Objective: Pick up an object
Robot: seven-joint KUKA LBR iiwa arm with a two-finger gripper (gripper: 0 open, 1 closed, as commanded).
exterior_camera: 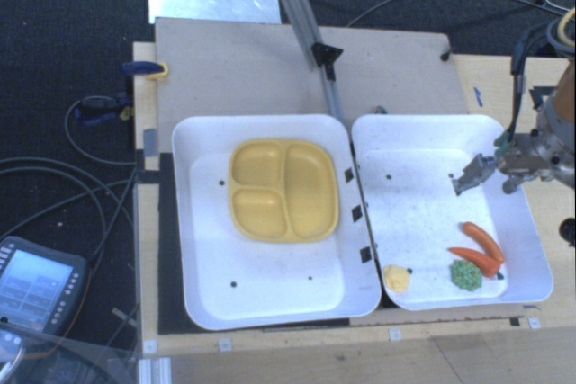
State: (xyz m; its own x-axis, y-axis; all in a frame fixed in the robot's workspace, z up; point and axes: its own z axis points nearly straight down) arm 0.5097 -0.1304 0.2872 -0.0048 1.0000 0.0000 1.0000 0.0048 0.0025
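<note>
Your hand [474, 173] hovers over the right bin [423, 148], near its far right side, and holds nothing; whether its jaws stand wide or narrow you cannot tell from this slant. The pickable things lie along the bin's near edge: two slim orange pieces, probably toy carrots [480, 249], lying together, a knobbly green broccoli [465, 274] just beside them, and a small pale yellow lump [396, 278] near the left corner. Come straight down across the carrots' narrow width, well clear of the bin wall. The left bin [202, 220] carries a smooth yellow divided plate [283, 191], rounded, three compartments
</note>
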